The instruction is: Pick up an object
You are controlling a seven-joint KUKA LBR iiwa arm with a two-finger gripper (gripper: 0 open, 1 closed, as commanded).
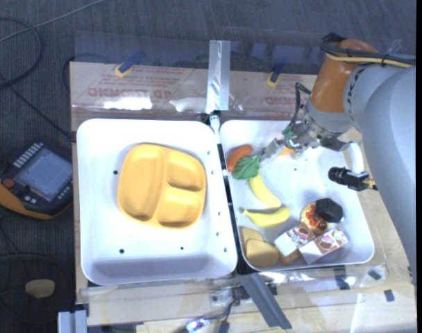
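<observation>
Two shallow white bins side by side, going left to right:

- left white bin [93,207] has a yellow plastic divided tray [162,184] sitting in the middle
- right white bin [360,245] holds the small stuff: an orange carrot with green leafy top [241,159] near the divider, two yellow bananas [265,203] just below it, a tan bread-like piece [258,250] in the front corner
- small white cartons with red print [314,243] and a black chunky block [329,209] sit toward the front right
- two-finger gripper [289,144] on the grey arm with orange band [332,89] is low at the back of the right bin, just beside the carrot (can't tell how wide it's spread or whether it has hold of anything)
</observation>
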